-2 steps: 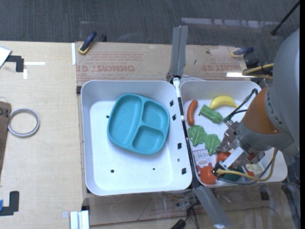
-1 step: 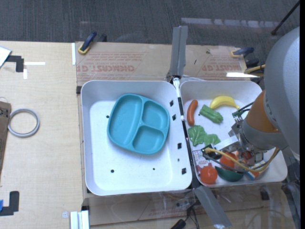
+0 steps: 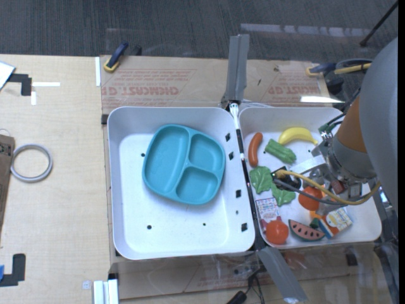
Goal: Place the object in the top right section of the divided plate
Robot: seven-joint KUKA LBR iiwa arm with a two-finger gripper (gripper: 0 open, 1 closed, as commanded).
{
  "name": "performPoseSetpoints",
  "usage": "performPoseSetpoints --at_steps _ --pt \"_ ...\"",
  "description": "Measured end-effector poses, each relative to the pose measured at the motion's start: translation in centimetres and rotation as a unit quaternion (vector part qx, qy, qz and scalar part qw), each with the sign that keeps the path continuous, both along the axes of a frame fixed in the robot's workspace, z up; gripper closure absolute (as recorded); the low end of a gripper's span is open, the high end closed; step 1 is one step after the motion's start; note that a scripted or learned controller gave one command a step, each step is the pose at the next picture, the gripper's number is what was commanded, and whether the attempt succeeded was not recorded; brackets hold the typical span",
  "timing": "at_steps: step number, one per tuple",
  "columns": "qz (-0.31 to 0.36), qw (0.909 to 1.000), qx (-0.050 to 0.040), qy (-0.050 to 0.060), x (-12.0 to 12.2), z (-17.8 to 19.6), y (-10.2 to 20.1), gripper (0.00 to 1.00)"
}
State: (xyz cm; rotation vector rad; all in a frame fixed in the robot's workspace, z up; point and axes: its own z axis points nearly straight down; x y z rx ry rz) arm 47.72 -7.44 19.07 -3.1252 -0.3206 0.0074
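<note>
A blue divided plate with three sections lies in the left bin, tilted a little, with nothing in its sections. The arm reaches in from the right, and its gripper hangs low over the right bin, among the toy foods. Directly under it is a red-orange round piece, partly hidden by the wrist and cable. Whether anything sits between the fingers is hidden.
The right bin also holds a yellow banana, a red sausage, green leafy pieces, a green pepper piece, a tomato and a watermelon slice. A tape roll lies on the bench at left.
</note>
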Motion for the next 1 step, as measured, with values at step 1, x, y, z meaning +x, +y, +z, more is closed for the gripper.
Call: performPoseSetpoints --at_steps 1 --pt "0.085 0.9964 0.0011 0.000 -0.09 -9.96 -4.11 1.00"
